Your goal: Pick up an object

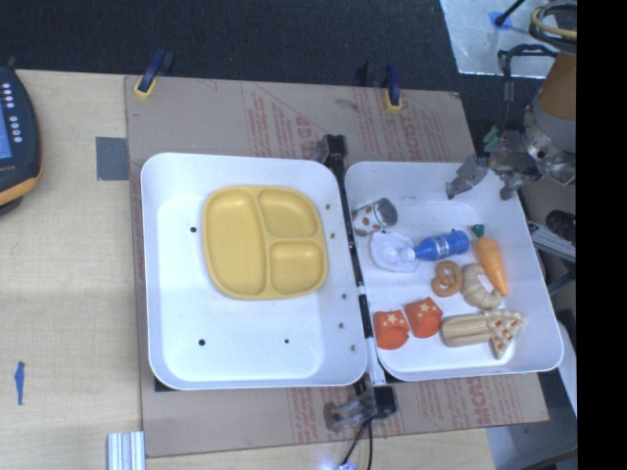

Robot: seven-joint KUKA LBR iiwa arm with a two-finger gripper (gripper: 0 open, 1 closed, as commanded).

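faint red print on the cardboard sheet (294,116), seemingly repeated, too blurred to read

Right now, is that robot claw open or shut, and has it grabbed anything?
Gripper: open, fingers spread, holding nothing. It hangs over the far right corner of the right bin, above and clear of the carrot.

You are looking at a robotics lab test cell, not a home. The wooden worktop (69,292) carries a cardboard sheet (284,116) held down by spring clamps (393,94), with 2 white bins (245,370) fixed side by side on it. A teach pendant (14,135) lies at the left edge. Plastic toy food such as a carrot (491,264) fills the right bin, and cables (549,20) hang at top right.
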